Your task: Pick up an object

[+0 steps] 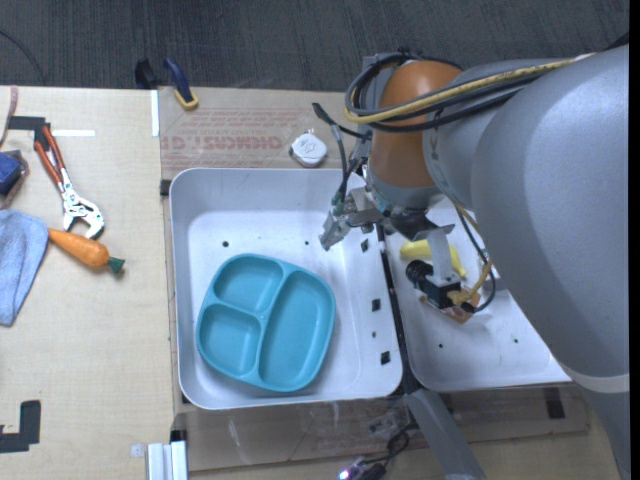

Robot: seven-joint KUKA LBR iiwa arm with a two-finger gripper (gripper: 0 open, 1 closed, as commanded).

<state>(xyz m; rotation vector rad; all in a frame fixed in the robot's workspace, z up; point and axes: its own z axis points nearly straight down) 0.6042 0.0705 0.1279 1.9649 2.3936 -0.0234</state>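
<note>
Left bin (pixel 190 268): blue divided plate (pixel 265 321). Right bin (pixel 500 353): yellow object (pixel 432 256).

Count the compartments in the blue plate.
3. The blue plate in the left bin has two smaller compartments on its left side, one above the other, and one long compartment along its right side.

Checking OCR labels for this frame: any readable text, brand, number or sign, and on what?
Faint red print on the brown cardboard sheet behind the bins: it appears upside down or mirrored and too blurred to read.
Small round white disc on that cardboard: a mark on it, too small to read.
Nothing else legible.
</note>
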